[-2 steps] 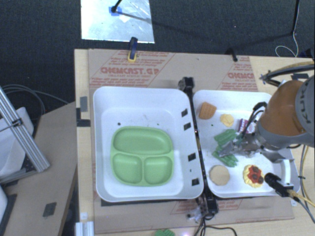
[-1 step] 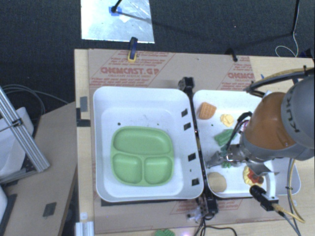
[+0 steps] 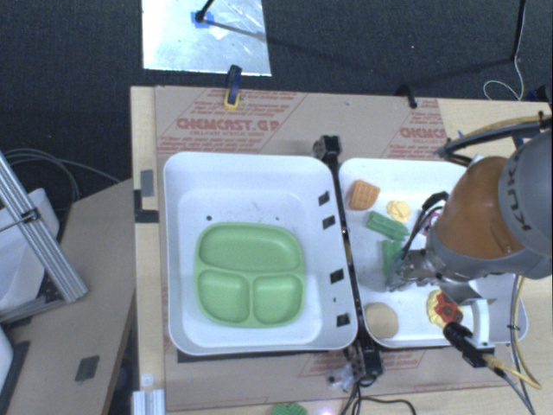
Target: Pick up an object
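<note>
The gripper (image 3: 399, 275) is hanging low in the right bin (image 3: 406, 169), over a green block (image 3: 393, 253); what it is grasping, if anything, cannot be told. The block is looking light, stiff and smooth, best pinched across its narrow sides.

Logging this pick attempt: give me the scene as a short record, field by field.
left bin: white bin holding a green divided plate
right bin: white bin with small toy foods
items in right bin: orange waffle-like piece, small yellow piece, green pieces, round tan piece, red and yellow piece
arm: over the right bin, gripper low by the green pieces
grasp: cannot tell
</note>
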Robot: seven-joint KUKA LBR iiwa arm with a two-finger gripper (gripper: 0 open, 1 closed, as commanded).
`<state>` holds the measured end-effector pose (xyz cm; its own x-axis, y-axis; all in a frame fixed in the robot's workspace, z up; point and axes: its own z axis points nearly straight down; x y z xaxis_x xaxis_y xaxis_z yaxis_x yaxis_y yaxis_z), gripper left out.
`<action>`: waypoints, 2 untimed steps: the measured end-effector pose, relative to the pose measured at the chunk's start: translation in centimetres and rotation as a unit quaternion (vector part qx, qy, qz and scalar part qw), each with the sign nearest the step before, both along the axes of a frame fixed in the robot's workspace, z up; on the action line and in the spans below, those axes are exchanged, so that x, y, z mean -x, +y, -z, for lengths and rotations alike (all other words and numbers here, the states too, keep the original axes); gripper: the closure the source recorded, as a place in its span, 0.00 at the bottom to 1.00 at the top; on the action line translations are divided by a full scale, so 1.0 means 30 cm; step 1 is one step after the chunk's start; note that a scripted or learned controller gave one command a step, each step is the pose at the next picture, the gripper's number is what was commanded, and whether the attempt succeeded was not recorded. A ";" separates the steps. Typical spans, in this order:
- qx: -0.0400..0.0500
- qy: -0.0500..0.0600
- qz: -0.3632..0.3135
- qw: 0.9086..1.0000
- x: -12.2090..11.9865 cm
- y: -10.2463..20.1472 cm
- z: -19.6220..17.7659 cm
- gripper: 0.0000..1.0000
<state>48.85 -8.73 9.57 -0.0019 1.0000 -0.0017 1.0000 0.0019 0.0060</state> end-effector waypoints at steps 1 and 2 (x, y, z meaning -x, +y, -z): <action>0.001 -0.001 0.002 1.000 0.001 -0.116 -0.241 1.00; -0.001 0.002 0.001 1.000 0.004 -0.108 -0.228 0.00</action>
